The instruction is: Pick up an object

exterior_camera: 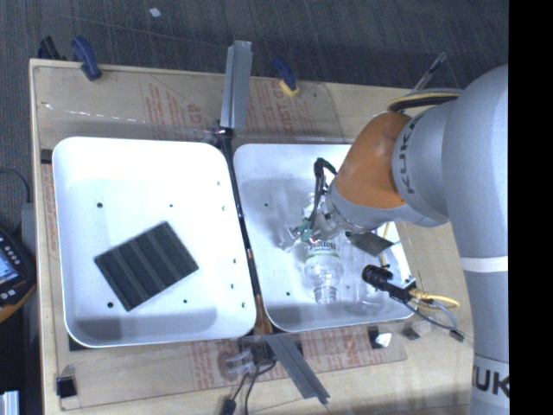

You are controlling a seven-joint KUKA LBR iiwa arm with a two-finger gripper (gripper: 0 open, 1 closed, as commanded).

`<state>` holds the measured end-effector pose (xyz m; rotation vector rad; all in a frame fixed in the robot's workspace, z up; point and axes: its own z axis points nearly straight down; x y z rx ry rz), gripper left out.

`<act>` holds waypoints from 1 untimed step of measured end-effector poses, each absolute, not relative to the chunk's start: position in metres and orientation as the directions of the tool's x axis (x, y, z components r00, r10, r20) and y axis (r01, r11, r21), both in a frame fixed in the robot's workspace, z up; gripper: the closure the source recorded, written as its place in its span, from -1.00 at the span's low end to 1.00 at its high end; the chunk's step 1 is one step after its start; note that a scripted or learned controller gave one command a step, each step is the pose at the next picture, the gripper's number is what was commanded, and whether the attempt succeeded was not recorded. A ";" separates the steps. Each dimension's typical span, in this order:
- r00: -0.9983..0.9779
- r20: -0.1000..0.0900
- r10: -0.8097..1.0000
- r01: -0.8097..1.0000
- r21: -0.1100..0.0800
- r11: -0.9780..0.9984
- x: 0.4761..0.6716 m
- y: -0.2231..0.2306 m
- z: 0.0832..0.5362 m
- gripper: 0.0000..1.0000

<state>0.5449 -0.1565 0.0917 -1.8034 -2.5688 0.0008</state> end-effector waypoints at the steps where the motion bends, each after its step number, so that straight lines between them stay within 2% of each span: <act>1: -0.339 0.002 0.941 0.941 -0.002 0.339 0.545 -0.157 0.092 -1.00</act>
